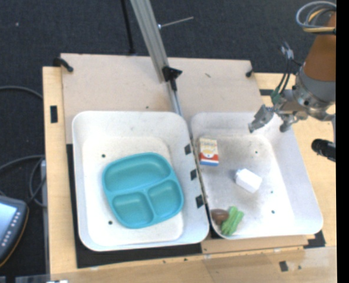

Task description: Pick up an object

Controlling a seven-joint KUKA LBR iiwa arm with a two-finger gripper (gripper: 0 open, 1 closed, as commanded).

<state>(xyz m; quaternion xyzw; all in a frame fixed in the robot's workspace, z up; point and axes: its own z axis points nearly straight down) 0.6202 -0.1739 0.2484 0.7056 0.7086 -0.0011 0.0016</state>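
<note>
Dark carpet all round, plywood worktop (221, 75) mid-frame carrying two white bins. Left bin (86, 128) holding a teal divided tray (142, 188). Right bin (292, 187) holding a small carton (208, 151) at upper left, a white block (247, 180) in the middle, a green thing (233, 221) beside a brown lump (219, 216) at bottom left. Claw (273, 118) spread apart, gripping nothing, hovering over the right bin's upper right rim.
</note>
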